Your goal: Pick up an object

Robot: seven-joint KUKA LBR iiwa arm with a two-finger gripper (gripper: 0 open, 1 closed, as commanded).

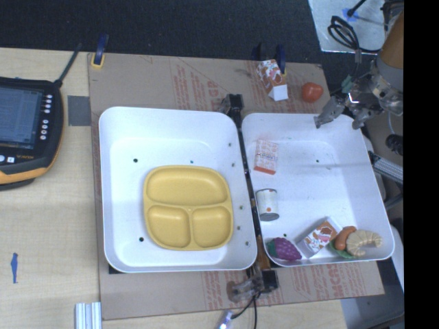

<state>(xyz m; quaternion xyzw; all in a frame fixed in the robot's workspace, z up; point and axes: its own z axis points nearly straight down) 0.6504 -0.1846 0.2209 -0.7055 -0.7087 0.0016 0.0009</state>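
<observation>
— Grey arm, cut off by the right edge of the frame. I get only the wrist and the gripper. Can you read it?

— Mostly. The two fingers are spread wide with nothing between them, over the far rim of the right bin. The wrist behind them is a blur of cables that I can't sort out.

— What lies in that bin?

— A packet sits well to the left of the fingers and a little nearer to me. A small can lies on its side nearer still, by the wall shared with the other bin. Along the near wall, far from the fingers, I see a purple item, a small carton and a tan pastry. Orange and green pieces are wedged beside the pastry, and I can't say what they are.

— And the left bin?

— It holds one yellow tray with three compartments, far to the left of the fingers.

— Anything outside the bins?

— A red ball lies on the cardboard just beyond the fingers. A second carton stands left of the ball, its print too small to read.
</observation>
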